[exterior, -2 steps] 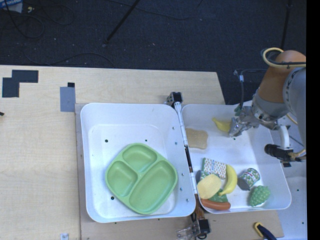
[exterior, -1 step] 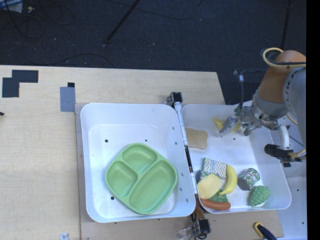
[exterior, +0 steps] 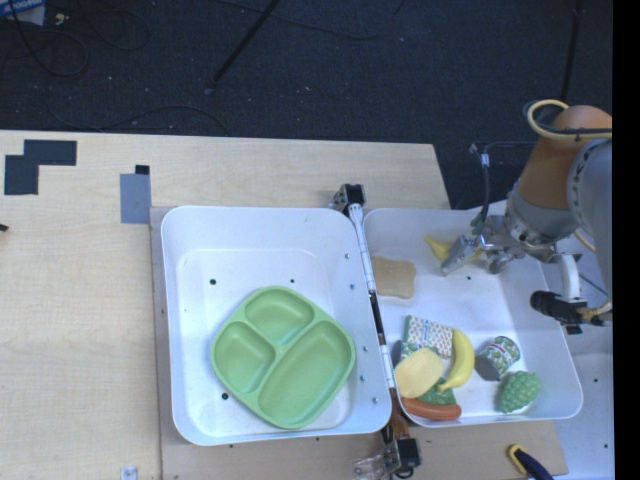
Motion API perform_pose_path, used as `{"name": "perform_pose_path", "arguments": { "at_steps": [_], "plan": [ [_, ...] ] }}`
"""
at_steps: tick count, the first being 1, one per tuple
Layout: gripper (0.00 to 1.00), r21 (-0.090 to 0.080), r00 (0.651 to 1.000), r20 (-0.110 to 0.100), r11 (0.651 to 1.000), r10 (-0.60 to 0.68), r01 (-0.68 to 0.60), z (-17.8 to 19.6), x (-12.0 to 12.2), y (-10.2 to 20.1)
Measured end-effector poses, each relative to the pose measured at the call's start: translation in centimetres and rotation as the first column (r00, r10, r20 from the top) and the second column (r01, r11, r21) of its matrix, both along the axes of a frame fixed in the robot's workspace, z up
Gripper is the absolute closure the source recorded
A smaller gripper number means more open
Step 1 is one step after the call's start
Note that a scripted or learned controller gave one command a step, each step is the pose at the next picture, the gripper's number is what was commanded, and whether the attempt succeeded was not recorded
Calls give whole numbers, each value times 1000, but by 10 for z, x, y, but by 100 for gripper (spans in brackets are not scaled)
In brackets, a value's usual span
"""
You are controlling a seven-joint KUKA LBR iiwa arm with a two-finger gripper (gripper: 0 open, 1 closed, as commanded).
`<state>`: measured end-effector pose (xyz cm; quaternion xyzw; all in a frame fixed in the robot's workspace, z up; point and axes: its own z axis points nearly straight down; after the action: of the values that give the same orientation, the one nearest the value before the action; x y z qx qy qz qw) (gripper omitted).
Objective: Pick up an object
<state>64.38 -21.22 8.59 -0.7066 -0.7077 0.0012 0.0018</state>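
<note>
The end effector [exterior: 470, 255] is a cluster of dull grey metal hanging low over the upper part of the right bin [exterior: 545, 293], and from here I cannot tell how its tips are set; nothing shows between them. Just to its left lies a small yellow piece [exterior: 438, 246], pointed and glossy like moulded plastic, close by but apart from it as far as I can see. Behind it rises the arm [exterior: 560, 183], smooth grey casing with a rounded orange band, cables looping off it. Further left in the same bin a pale tan slab [exterior: 393, 277], matte and soft-edged like a slice of bread, rests against the divider. Along the near side sits a huddle of toy foods: a white packet [exterior: 430, 334] speckled with coloured print too small to read, a curved yellow banana [exterior: 461, 359], a rounded pale yellow lump [exterior: 418, 373] touching it, a red-orange sausage shape [exterior: 431, 408] below, a small can [exterior: 498, 355] lying on its side with a label I can't make out, and a knobbly green broccoli-like piece [exterior: 518, 392]. The left bin [exterior: 190, 258], shiny white plastic with rounded corners, holds a matte green plate [exterior: 283, 356] split into three compartments. Both bins sit on a light wood-grain worktop [exterior: 75, 318] bearing dark blue-grey tape patches [exterior: 135, 196].
</note>
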Motion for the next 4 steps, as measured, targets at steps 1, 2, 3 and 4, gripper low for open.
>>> {"name": "perform_pose_path", "arguments": {
  "at_steps": [1,2,3,4],
  "plan": [
    [100,1,1000,-2,1000,4,-4,9,1,1],
    [0,1,1000,-2,1000,5,-5,9,1,1],
    [100,1,1000,-5,1000,6,-6,17,0,1],
    [0,1,1000,-6,1000,7,-7,17,0,1]
  ]
}}
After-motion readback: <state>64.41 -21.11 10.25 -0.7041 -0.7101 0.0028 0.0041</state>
